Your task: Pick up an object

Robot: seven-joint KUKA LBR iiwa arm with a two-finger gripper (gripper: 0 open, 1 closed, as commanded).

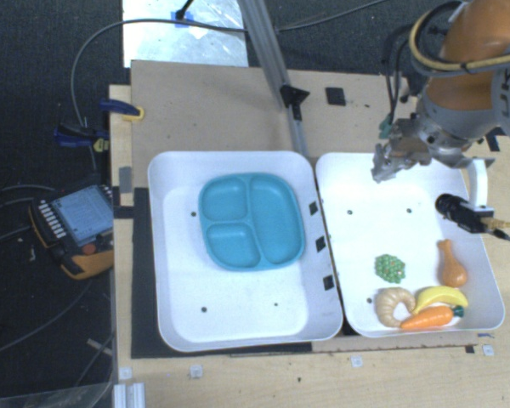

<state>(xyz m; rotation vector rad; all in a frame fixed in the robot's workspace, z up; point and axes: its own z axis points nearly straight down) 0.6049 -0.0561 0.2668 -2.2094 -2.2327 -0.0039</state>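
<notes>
Overhead view of the table. The hand (388, 167) hangs above the far edge of the right bin (357, 236); its grip state cannot be told. At that bin's near right corner lie a green broccoli floret (390, 268), croissant (393, 304), carrot (427, 318), banana (443, 297) and drumstick (450, 264). The left bin (174, 313) carries a blue divided plate (251, 220).

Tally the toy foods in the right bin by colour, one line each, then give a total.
Green: 1, the broccoli
Brown: 1, the drumstick
Tan: 1, the croissant
Yellow: 1, the banana
Orange: 1, the carrot
Total: 5
</notes>
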